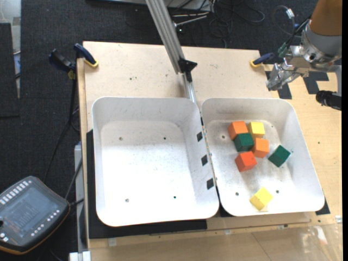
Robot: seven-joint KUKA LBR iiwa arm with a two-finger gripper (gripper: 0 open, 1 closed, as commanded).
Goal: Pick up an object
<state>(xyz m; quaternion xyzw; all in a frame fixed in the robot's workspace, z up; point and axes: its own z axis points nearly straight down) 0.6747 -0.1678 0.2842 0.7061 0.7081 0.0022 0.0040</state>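
Seven small blocks lie in the right bin [304,162], all below and left of the claw [276,80], which hangs over the bare desk [228,69] beyond the bin's far rim. Whether it is wide or narrow I cannot tell; it is small and blurred. An orange block [246,161] sits mid-cluster; a yellow block [261,198] lies apart, farthest from the claw.
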